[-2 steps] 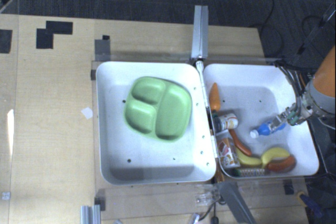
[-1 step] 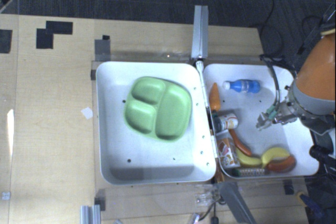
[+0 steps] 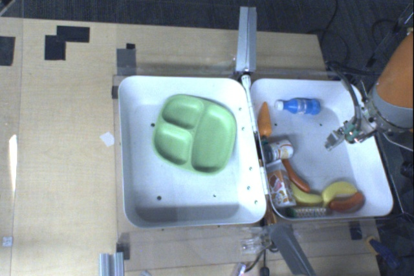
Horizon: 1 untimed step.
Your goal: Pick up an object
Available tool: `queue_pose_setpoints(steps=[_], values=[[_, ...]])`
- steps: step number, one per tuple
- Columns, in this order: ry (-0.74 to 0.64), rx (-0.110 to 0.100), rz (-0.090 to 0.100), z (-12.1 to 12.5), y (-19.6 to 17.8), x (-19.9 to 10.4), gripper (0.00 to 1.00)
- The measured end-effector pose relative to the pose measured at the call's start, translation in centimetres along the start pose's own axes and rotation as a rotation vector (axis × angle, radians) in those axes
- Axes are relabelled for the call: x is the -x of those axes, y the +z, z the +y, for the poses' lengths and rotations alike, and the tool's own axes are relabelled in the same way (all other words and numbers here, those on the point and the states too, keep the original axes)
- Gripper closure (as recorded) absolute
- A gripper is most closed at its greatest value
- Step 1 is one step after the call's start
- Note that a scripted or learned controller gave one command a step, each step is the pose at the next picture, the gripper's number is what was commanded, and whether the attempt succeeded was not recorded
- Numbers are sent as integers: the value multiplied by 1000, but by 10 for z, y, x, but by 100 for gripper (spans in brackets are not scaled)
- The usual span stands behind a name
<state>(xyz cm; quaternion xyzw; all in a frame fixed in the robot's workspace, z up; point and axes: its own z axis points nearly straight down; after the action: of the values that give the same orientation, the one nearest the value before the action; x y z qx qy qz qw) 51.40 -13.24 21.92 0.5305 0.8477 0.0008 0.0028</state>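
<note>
The right bin (image 3: 365,168) holds a blue bottle (image 3: 297,106) lying on its side near the back. An orange carrot (image 3: 265,119) lies along its left wall. In front of the carrot are a small white jar (image 3: 280,152) and a printed snack packet (image 3: 279,188). A reddish sausage (image 3: 296,179), a yellow banana (image 3: 340,190) and a red-orange piece (image 3: 347,203) crowd the front edge. My gripper (image 3: 343,136) hangs over the bin's right half, above bare floor. It sits right of the jar and in front of the bottle, touching none of them.
The left bin (image 3: 139,194) carries a green divided plate (image 3: 194,132) lying flat in its middle. A metal post (image 3: 246,42) stands behind the seam between the bins. Cables (image 3: 352,84) run along the right bin's back right corner.
</note>
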Motion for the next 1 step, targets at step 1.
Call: queue_pose_setpoints(steps=[1], values=[[0, 0, 0, 0, 0, 0, 0]])
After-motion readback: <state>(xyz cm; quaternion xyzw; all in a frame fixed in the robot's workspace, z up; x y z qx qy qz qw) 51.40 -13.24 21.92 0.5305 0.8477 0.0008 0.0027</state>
